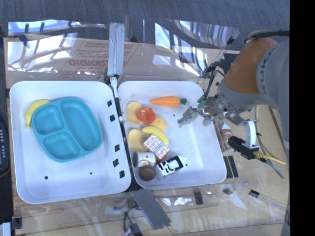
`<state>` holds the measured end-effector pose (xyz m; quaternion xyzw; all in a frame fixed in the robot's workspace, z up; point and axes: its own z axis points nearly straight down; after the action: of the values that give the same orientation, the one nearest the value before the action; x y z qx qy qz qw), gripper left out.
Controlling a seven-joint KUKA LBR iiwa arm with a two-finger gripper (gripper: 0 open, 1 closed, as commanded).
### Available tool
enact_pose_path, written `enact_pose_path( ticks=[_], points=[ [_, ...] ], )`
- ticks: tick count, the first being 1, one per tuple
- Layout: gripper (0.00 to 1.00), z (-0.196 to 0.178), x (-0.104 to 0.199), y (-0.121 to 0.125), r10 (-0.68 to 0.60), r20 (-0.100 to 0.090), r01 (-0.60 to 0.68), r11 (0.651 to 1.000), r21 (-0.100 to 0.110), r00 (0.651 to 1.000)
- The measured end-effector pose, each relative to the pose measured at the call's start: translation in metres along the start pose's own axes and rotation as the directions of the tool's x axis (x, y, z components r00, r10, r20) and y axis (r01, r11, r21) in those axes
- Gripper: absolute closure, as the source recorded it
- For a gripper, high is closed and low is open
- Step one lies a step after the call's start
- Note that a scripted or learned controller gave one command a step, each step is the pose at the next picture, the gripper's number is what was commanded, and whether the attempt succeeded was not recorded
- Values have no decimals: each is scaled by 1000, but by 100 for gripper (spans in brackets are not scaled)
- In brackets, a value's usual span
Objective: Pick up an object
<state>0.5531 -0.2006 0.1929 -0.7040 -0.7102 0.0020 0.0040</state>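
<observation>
Smooth tapered carrot [166,101]; curved banana [156,135]; moulded blue tray [67,128].

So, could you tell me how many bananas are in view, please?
2. One banana lies in the left bin, tucked against the blue divided tray's upper-left edge. The other banana sits in the right bin's pile, which could hide more.

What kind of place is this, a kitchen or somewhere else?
Probably a robot lab, not a kitchen: a grey arm hangs over two white bins, and the carrot and banana look like toy food.
</observation>
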Motion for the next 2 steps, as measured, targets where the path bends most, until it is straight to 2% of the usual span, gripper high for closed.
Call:
enact_pose_path(
  ticks=[1, 2],
  points=[
    [0, 93, 50, 31, -209, 11, 210, 978, -20, 978],
    [0, 36, 16, 33, -195, 5, 195, 981, -6, 981]
  ],
)
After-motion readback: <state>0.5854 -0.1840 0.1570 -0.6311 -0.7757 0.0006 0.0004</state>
